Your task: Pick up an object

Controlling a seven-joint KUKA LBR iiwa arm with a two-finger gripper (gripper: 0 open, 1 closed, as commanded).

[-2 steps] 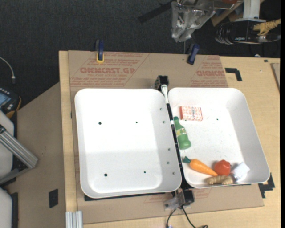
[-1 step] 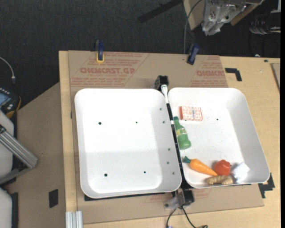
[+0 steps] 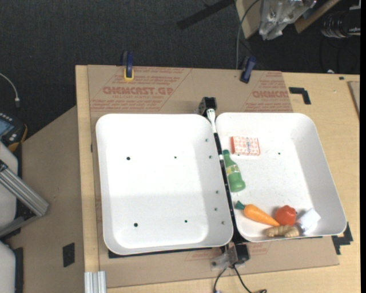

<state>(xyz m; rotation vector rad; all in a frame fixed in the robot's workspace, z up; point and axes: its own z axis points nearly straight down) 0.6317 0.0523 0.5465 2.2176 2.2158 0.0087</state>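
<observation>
Two shallow white plastic bins are sitting side by side on a tan board-covered surface (image 3: 171, 86) printed with red lettering. The left bin (image 3: 114, 131) is showing a bare white floor dotted with a few small dark holes. The right bin (image 3: 303, 149) is carrying all the loose things.

A small flat card with a red and white pattern (image 3: 245, 146) is lying toward the far edge of the right bin, left of its middle. A green plastic bottle with a pale label (image 3: 233, 171) is lying just beside that bin's left wall, its length running along the wall. Nearer the bin's front edge, an orange toy carrot with a green stub (image 3: 257, 214) is lying at a slant, its stub end pointing at the left wall. A round red toy fruit (image 3: 286, 215) is sitting just to the carrot's right, near or touching its tip. A knobbly tan root-shaped piece (image 3: 282, 231) is resting against the front edge, below the carrot and the red fruit. A crumpled white bit (image 3: 309, 220) is lying in the front right corner, hard to make out against the bin.

A pale grey mechanical part (image 3: 278, 16) is showing beyond the surface's far edge, toward the right; I cannot tell whether the jaws are open or closed.

Two blue clamps (image 3: 128, 64) are gripping the far edge of the surface.
</observation>
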